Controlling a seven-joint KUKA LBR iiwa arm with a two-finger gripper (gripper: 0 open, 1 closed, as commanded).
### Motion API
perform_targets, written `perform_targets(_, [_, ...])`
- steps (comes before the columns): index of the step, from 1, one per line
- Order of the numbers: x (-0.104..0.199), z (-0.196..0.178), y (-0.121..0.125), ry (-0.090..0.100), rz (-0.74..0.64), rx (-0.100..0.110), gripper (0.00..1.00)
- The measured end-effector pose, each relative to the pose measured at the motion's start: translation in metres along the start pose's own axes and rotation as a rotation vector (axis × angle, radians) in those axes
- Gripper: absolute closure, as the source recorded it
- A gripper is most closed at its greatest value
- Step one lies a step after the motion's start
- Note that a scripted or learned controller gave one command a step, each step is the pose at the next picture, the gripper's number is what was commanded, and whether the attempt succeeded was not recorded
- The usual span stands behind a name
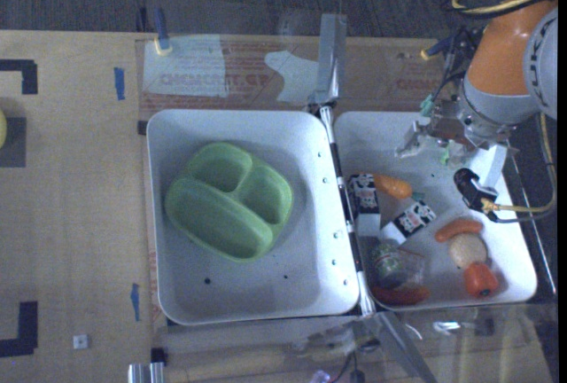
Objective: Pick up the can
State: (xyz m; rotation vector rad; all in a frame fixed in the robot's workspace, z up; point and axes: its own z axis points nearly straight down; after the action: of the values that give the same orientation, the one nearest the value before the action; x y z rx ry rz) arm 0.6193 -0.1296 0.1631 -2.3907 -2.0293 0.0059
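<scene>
The can, greenish grey, lies in the right bin near its front left corner, with a red item against its near side. My gripper hangs over the back of the right bin, below the arm's orange band. It is well behind the can and to its right, with several toys lying between them. Nothing shows in its grasp.
The right bin also holds two black-and-white cartons, an orange carrot-like piece, a sausage, a tan ball and an orange toy. A green divided plate lies in the left bin.
</scene>
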Motion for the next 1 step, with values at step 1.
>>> perform_targets(1, [0.0218, -0.0379, -0.0969, 0.0, -0.256, 0.0, 0.0])
